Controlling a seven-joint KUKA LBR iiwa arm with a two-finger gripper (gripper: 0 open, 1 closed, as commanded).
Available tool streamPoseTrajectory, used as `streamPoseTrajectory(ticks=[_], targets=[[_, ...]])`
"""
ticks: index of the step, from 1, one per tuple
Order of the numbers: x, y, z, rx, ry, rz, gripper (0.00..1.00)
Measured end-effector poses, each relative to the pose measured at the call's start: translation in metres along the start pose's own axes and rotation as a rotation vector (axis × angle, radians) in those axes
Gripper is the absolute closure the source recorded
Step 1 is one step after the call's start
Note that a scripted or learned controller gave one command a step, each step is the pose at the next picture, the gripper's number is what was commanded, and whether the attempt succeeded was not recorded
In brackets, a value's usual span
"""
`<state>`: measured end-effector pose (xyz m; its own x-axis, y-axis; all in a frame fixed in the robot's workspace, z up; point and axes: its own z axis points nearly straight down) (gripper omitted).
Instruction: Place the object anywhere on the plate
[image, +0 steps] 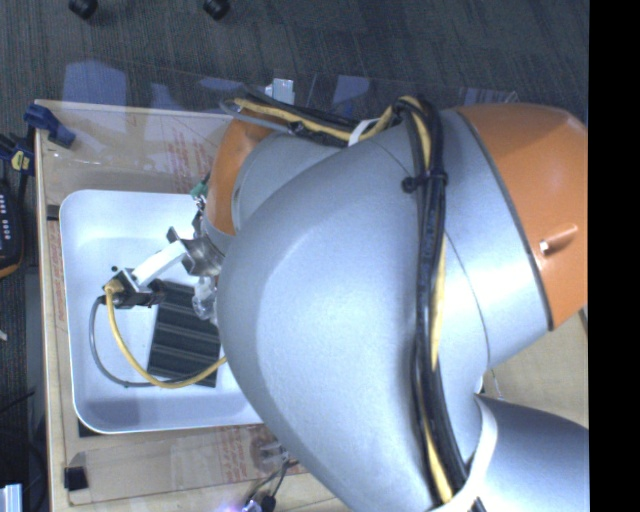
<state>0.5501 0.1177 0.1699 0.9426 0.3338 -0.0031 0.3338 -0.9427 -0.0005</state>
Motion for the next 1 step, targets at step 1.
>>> streamPoseTrajectory(ticks=[1], targets=[[0.0688,-0.0376,-0.0800,-0.001,0.004,-0.121,1.00]])
